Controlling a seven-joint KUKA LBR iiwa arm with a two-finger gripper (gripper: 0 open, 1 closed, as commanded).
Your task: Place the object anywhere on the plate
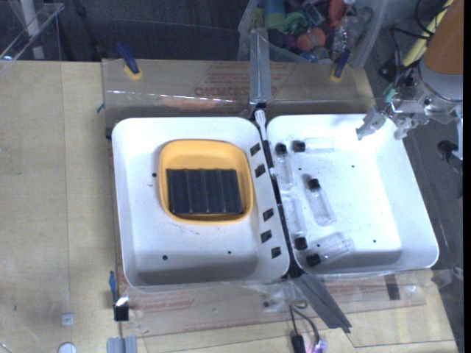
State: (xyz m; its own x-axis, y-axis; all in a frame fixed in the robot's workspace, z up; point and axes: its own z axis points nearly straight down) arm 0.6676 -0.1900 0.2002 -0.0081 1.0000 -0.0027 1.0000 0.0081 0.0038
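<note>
**Camera view: gripper at the right bin's far right corner, vials scattered along its left side**

The gripper (pixel 384 118) hovers over the far right corner of the right bin (pixel 412 219), and nothing sits between its fingers; whether they stand wide or narrow I cannot tell. Small clear vials with black caps (pixel 318 197) lie in that bin, most crowded against its left wall near the divider, a few at the far and near edges. The right half of this bin's floor is bare white. In the left bin (pixel 132 219) rests the yellow plate (pixel 171 157), carrying a dark ribbed insert (pixel 204 192). White floor rings the plate on every side, widest at the near edge.
</note>
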